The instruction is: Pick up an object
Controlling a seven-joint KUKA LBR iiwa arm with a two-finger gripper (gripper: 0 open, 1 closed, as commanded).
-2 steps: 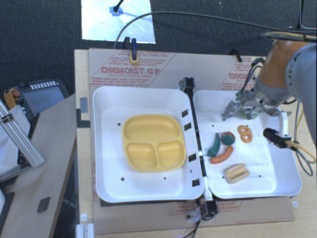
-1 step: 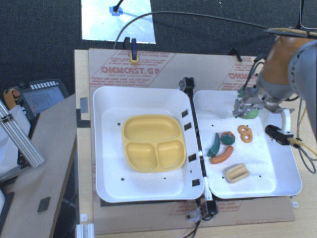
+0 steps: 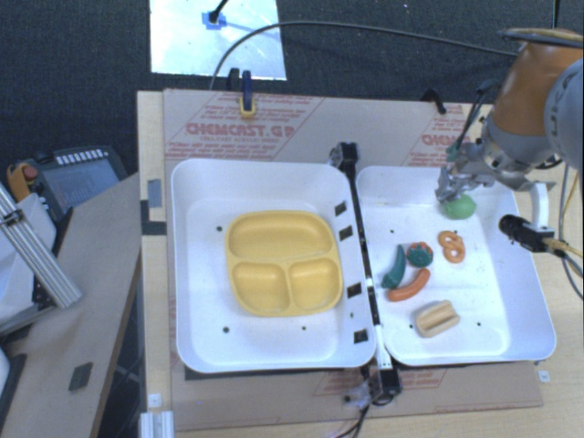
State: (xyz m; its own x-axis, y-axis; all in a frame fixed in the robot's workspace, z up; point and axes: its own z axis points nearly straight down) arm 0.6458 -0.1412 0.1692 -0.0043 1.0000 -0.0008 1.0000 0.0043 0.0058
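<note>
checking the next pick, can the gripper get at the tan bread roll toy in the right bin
Probably yes: the tan bread roll toy lies alone near the front of the right white bin, nothing on top, while the gripper sits over the light green round toy at the back.

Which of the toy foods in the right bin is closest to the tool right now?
The pale green round toy, at the bin's far side. The tool sits right at its edge, while the pretzel, sausage, bun and dark green pieces lie nearer the camera.

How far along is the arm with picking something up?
Done: the pincer has reached the right bin. In hand: it sits right at a light green object, which rests on the bin floor. Left: a confirmed grip and the lift.
</note>
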